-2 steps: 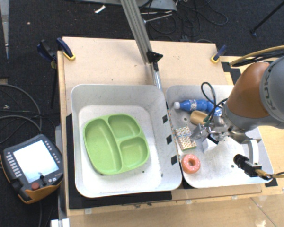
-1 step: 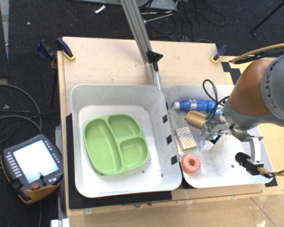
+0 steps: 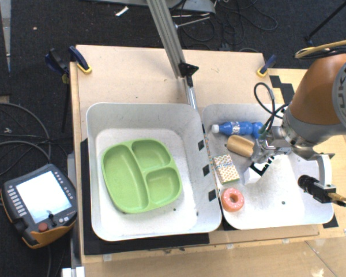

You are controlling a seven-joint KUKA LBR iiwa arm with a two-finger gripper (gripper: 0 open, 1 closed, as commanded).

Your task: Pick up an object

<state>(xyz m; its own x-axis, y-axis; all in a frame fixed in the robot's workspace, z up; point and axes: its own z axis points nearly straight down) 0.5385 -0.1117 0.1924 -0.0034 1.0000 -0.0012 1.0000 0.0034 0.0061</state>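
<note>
Gripper: the two-finger gripper sits low in the right white bin, at the end of the grey arm with its orange band; it shows as a black-and-white tip near the bin's middle left.
Grip state: I cannot tell how the gripper stands or whether it has hold of anything; the wrist and cables cover that part.
Nearest object: a tan, cylinder-shaped object lies just up and left of the gripper tip, close beside it; contact cannot be judged.
Bottle: a clear plastic bottle with a blue label and white cap lies on its side behind the tan cylinder, cap pointing toward the divider between the bins.
Small box: a flat packet with a speckled pastel pattern lies left of the gripper, near the right bin's left wall.
Doughnut: a pink ring-shaped toy doughnut rests toward the front left corner of the right bin, below the packet.
Left bin: the left white bin holds a green plastic plate with three compartments, lying flat.
Surroundings: the wooden bench top bears both bins; a pendant controller with a pale screen lies on the dark floor to the left.
</note>
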